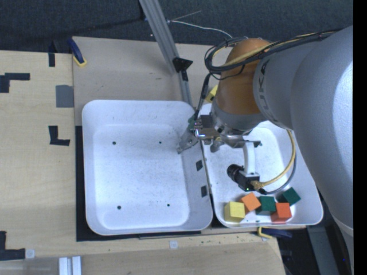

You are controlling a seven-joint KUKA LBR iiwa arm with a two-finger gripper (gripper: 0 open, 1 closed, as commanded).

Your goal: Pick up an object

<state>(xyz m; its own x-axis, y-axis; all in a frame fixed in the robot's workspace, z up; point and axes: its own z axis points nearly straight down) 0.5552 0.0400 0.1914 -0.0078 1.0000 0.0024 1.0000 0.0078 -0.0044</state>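
Observation:
Several small blocks lie bunched in the near corner of the right bin (pixel 304 211): a yellow block (pixel 234 211), an orange block (pixel 250 201), a green block (pixel 267 204), a red block (pixel 282 211) and a dark green block (pixel 291 196). My gripper (pixel 192 137) hangs over the wall between the two bins, reaching toward the right edge of the left bin (pixel 137 165). It is well up and left of the blocks, apart from all of them. I see no block at the gripper.
The grey arm with its orange band (pixel 241 85) covers the far part of the right bin. A black fitting with a cable (pixel 241 176) hangs below the wrist. A slanted metal bar (pixel 163 33) stands behind the bins.

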